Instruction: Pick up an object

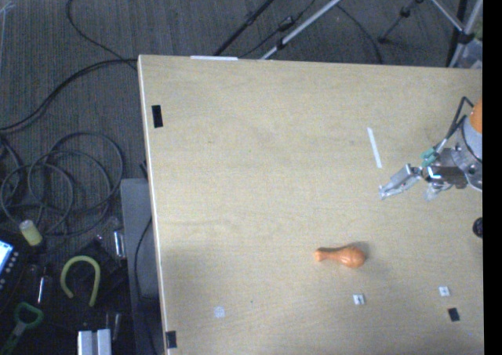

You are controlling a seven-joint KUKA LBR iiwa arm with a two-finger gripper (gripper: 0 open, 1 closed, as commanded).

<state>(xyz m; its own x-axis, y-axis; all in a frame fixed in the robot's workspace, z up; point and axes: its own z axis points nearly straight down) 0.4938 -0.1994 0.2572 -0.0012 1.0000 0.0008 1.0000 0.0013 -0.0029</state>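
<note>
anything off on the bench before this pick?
Nothing looks spilled or broken. The orange pear-shaped object lies on its side on the bare wooden bench top. A thin white strip lies loose near the gripper, which hovers apart from the orange object. No white bins are apparent.

The grey arm with an orange band above the wrist enters at the right edge. Its metal two-finger gripper (401, 186) points left, low over the surface, fingers slightly spread, with nothing between them.
</note>
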